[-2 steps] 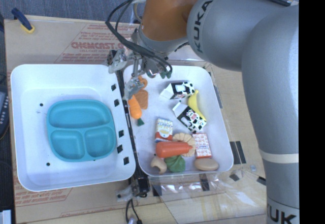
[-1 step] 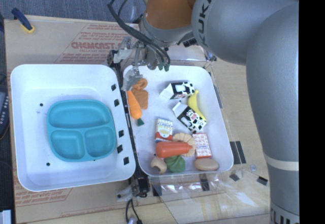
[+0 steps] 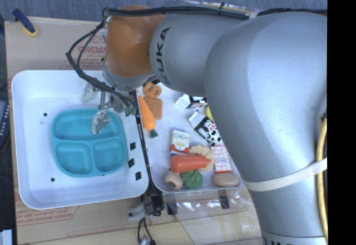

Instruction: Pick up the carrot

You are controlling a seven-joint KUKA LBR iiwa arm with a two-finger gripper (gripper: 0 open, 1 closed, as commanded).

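I see a turquoise plastic plate with three compartments [image 3: 89,148] lying in the left white bin [image 3: 25,127]. In the right white bin [image 3: 167,185] a long red toy sausage [image 3: 188,163] rests beside a small green vegetable [image 3: 193,179].

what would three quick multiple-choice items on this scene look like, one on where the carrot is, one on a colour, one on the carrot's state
1. Where does the carrot lie?
A. in the right bin, by the wall between the bins
B. in the blue tray
C. on the floor

2. What colour is the divided tray in the left bin?
A. red
B. blue
C. yellow

3. What state is the carrot in?
A. lifted high above the bins
B. lying in the bin, apart from the gripper
C. cut in pieces

Answers:
1 A, the carrot rests at the left edge of the right bin.
2 B, the tray is light blue with three compartments.
3 B, the gripper hangs over the tray, and the carrot lies whole to its right.
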